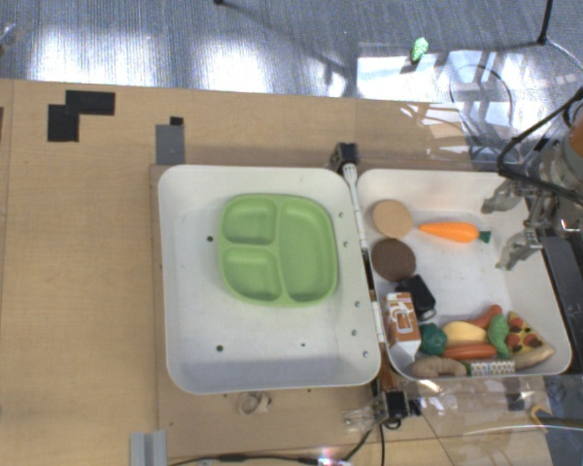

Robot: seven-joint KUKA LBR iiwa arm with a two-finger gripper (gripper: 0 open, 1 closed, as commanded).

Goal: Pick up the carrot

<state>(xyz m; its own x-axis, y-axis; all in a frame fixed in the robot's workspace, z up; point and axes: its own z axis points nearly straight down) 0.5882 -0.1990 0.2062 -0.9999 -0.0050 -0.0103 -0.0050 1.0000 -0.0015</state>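
An orange carrot (pixel 450 231) with a green stub at its right end lies flat in the back part of the right bin (pixel 466 190). My gripper (pixel 508 226) hangs just to the right of the carrot's green end, over the bin's right side. Its two metal fingers (pixel 497 200) stand apart, one toward the back and one toward the front, so it is open with nothing between them. The carrot lies apart from the fingers.
Left of the carrot lie a tan disc (pixel 392 218) and a brown disc (pixel 394 257). A black block (pixel 419 295), a small carton (pixel 401 318) and several toy foods (pixel 476 343) crowd the bin's front. A green divided plate (pixel 277 249) sits in the left bin (pixel 189 289).
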